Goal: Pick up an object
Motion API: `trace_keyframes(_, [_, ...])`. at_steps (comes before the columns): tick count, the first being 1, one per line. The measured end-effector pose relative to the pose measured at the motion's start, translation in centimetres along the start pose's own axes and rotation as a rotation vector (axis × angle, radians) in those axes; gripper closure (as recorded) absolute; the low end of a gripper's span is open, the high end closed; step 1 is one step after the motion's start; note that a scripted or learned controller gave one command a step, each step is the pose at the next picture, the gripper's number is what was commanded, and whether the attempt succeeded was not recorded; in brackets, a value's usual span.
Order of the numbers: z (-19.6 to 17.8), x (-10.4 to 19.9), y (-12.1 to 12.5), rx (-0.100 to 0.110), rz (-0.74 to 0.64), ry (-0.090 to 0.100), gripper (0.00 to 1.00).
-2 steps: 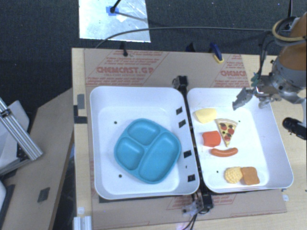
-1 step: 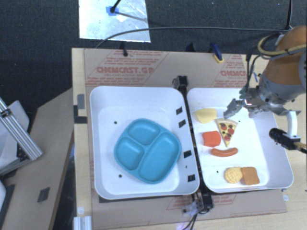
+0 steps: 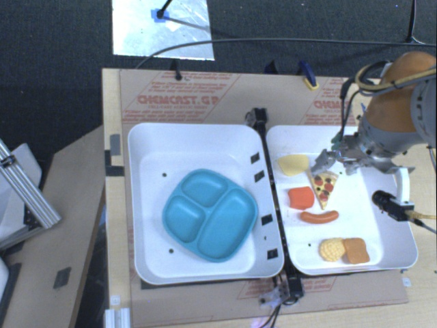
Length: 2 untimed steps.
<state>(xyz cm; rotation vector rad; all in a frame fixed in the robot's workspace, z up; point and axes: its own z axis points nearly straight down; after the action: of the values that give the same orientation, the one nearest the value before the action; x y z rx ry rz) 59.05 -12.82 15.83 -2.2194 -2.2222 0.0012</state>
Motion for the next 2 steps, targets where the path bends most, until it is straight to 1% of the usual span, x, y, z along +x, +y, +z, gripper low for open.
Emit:
trace_keyframes(1, [6.2,0.4,0.2,0.000,0.000,0.000,0.00])
trace_keyframes(2, [4.8,0.3,0.3,-0.005,0.000,-0.001,1.00])
